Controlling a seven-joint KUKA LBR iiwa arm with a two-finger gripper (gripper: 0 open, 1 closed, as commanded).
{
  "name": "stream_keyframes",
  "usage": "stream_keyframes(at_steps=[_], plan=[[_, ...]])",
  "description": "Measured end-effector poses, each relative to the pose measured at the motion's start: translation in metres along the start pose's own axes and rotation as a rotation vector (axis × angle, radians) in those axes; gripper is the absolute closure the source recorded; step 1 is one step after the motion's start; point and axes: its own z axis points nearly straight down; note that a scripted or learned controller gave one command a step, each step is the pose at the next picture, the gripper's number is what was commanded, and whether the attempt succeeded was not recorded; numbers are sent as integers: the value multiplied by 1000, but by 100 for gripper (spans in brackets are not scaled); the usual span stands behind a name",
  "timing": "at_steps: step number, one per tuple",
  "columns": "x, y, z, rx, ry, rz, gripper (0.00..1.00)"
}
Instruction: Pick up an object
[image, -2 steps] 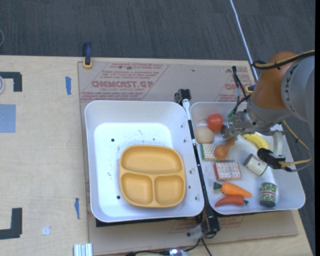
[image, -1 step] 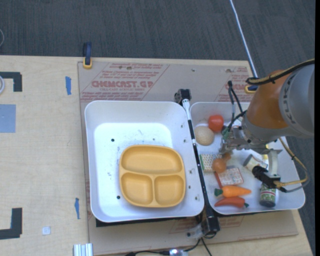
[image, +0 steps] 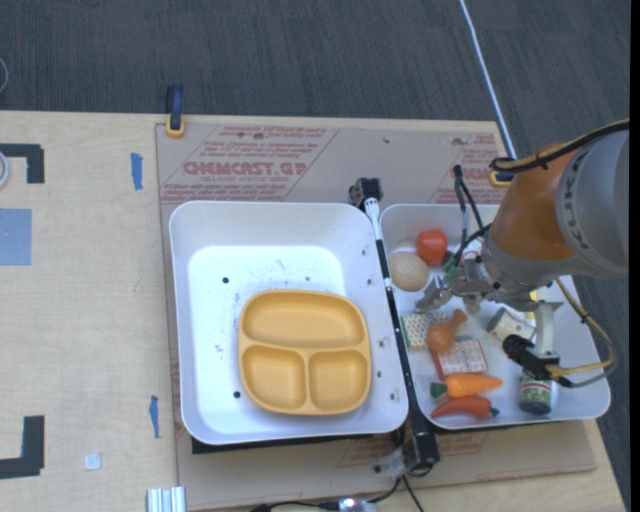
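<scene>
The right white bin (image: 592, 400) holds several small toy foods. A red tomato (image: 432, 244) and a beige egg-like ball (image: 408, 269) lie at its far left. Nearer the front are an orange piece (image: 442, 336), a square cracker (image: 465, 355), a carrot (image: 470, 384) and a red pepper (image: 462, 407). A small dark bottle (image: 535, 390) stands at the front right. My gripper (image: 443, 293) hangs low over the bin's left half, just above the orange piece and to the right of the ball. The arm's grey and orange wrist (image: 535, 225) hides the bin's back right.
The left white bin (image: 200, 300) holds a yellow three-compartment tray (image: 304, 350). A black divider rail (image: 390, 310) runs between the bins. Both bins rest on a cardboard sheet (image: 250, 165) on the wooden bench. Cables loop off the wrist over the right bin.
</scene>
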Motion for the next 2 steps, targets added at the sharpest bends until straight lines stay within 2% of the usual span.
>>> stream_keyframes(at_steps=[1, 2], plan=[[5, -28, -1, 0, 2, -1, 0], [5, -27, -11, -3, 1, 0, 100]])
